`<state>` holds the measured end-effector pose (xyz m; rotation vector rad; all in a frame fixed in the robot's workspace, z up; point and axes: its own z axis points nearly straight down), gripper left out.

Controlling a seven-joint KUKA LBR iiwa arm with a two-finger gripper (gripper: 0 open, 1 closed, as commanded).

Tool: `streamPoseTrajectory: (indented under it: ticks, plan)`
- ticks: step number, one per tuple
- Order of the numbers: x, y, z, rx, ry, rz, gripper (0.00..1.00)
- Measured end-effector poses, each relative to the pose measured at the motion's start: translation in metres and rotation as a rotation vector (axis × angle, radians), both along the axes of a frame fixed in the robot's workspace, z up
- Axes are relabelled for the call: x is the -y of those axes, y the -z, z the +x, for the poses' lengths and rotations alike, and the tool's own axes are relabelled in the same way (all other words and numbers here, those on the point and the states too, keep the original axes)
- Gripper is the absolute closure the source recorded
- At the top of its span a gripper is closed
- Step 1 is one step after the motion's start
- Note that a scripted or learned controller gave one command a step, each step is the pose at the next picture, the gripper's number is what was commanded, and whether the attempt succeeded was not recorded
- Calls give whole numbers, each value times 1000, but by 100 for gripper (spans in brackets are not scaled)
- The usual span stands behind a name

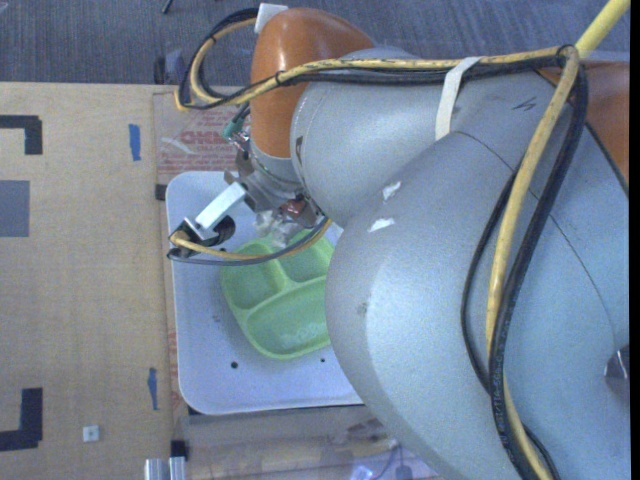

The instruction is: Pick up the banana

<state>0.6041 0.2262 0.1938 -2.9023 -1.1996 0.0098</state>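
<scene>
So the big grey arm (470, 268) takes up most of the right side and middle of the frame, orange band (295, 53) up top. Its gripper (275, 218) hangs over the upper part of a white bin (210, 368) left of centre, right above a green divided tray (280, 313) lying in that bin. Honestly can't tell how the gripper is set, the wrist hides it. Can't make out the banana anywhere either. Cardboard-coloured bench (80, 268) on the left.

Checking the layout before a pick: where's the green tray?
The green tray lies in the white bin, mid-frame, directly under the arm's wrist and partly hidden by the arm.
</scene>
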Motion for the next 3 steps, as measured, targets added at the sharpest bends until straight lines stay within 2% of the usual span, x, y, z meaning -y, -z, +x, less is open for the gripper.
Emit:
streamPoseTrajectory:
  ticks: [1,2,3]
  plan:
    - [4,-126,-32,5,75,1,100]
    - [0,-29,-62,1,70,0,100]
    - [2,0,-32,5,166,1,100]
